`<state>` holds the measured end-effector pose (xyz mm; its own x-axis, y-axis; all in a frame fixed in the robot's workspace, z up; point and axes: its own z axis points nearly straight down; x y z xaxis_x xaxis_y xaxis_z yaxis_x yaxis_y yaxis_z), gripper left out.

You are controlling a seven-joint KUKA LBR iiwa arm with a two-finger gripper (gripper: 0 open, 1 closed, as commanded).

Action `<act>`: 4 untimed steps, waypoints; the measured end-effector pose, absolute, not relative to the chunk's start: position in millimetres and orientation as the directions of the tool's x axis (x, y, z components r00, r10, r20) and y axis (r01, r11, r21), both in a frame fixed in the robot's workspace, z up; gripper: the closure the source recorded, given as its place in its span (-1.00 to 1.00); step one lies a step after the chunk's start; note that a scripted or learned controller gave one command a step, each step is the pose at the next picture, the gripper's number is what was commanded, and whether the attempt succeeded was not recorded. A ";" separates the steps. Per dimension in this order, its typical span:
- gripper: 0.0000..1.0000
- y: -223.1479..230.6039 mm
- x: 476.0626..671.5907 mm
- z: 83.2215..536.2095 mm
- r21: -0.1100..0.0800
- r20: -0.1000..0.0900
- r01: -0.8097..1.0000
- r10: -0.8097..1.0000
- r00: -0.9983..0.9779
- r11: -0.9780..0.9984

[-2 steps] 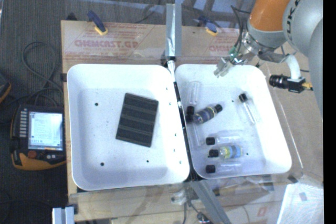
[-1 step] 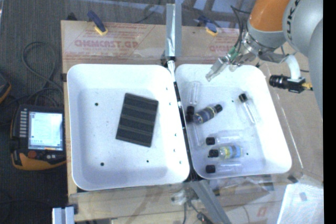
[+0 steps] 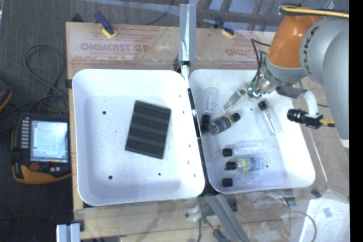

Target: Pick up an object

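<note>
Nearest the camera, along the front edge of the right bin [image 3: 306, 175], lie three small clear bottles with black caps, stacked one behind the other: one [image 3: 228, 182] at the front wall, one with a yellowish label [image 3: 245, 165] behind it, and a third [image 3: 241, 151] behind that, all on their sides with caps pointing toward the left bin. Further back, near the bin's left wall, sits a dark bottle [image 3: 218, 122] lying at a slant, with a clear tube [image 3: 210, 98] upright in the picture just behind it. A second clear tube with a black cap [image 3: 267, 116] lies slanted toward the right side of the bin. That makes four bottles and two tubes in the right bin, though the clear plastic is hard to separate against the white. The left bin [image 3: 91, 178] holds one thing, a dark ribbed block [image 3: 148, 129] lying flat near its middle, slightly turned. Both bins sit side by side on the worktop [image 3: 113, 45], touching along their inner walls. The end effector [image 3: 249, 90] hangs low over the back part of the right bin, between the two tubes; whether its fingers are apart or together I cannot tell, and nothing shows clamped in it.
</note>
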<state>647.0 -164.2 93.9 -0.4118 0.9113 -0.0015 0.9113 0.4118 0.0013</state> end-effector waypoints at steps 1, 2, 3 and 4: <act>-1.00 -224.2 567.1 172.5 -0.001 -0.002 0.876 0.876 -0.482 0.482; -1.00 -222.9 669.1 205.5 0.000 -0.002 0.784 0.784 -0.621 0.621; -1.00 -223.0 660.1 319.9 0.001 -0.006 0.698 0.698 -0.716 0.716; -1.00 -222.3 659.1 96.5 0.000 -0.003 0.679 0.679 -0.734 0.734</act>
